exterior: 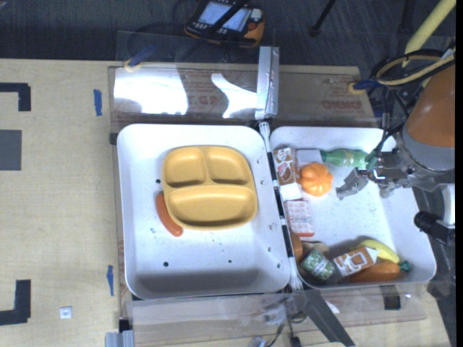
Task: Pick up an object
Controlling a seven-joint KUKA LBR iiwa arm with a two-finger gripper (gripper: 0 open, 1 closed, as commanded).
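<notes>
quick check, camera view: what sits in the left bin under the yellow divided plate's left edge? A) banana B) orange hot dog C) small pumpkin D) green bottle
B: an orange hot dog pokes out from beneath the left edge of the yellow divided plate in the left bin; the banana, green bottle and small pumpkin all lie in the right bin.
</notes>
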